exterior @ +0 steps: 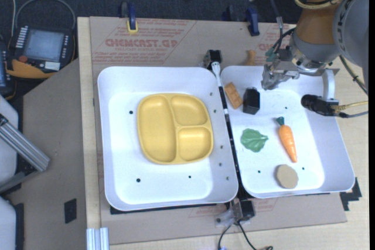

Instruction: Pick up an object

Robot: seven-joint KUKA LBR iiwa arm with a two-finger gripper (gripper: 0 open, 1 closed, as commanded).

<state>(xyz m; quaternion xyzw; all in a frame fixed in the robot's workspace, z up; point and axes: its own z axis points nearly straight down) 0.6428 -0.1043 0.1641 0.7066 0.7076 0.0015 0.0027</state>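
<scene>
Nearest, in right bin [328, 181]: tan round slice [287, 176], then carrot [286, 141] and green leaf [254, 140]. Left bin [117, 173] beside it: yellow divided plate [174, 127]. Farther back: black block [251, 100], tan bread piece [233, 95]. Claw [273, 80] poised over far end, nothing between its tips; spread or pressed together: cannot tell. Judged approach stage; next, descent onto black block just beside.
</scene>
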